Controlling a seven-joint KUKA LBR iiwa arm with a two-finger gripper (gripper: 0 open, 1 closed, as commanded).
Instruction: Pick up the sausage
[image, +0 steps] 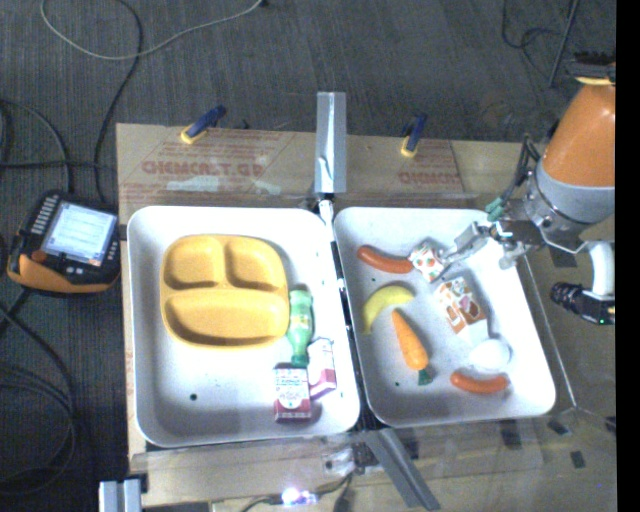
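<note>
Two sausages (384, 260) lie in the right bin (540, 395); my hand (462, 245), fingers apparently apart and empty, should drop squarely over the near one.

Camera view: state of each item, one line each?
Gripper: above the right bin, holding nothing.
Upper sausage: lying free, right bin.
Lower sausage: lying free, right bin.
Carrot: lying flat.
Banana: lying flat.
Green bottle: on its side, left bin.
Yellow tray: upright, left bin.
</note>
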